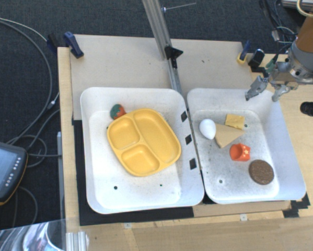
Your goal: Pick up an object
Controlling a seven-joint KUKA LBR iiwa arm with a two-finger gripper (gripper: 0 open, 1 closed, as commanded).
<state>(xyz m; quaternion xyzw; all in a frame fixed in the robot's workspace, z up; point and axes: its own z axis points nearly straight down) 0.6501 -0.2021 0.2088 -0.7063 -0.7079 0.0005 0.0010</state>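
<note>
Gripper (266, 93) spread, holding nothing, above right bin's (287, 140) far rim. Egg (207, 128), cheese (228, 136), cup (240, 152) mid-bin; cookie (261, 172) toward near right corner. Tray (142, 141) centred in left bin (146, 197).

I note a grey arm (304, 56) with orange band, black cables at its wrist, and a two-finger metal gripper (266, 91).

We find 2 bins abreast: left bin (93, 140) holds a tray (143, 141); right bin (281, 140) holds 5 items.
</note>
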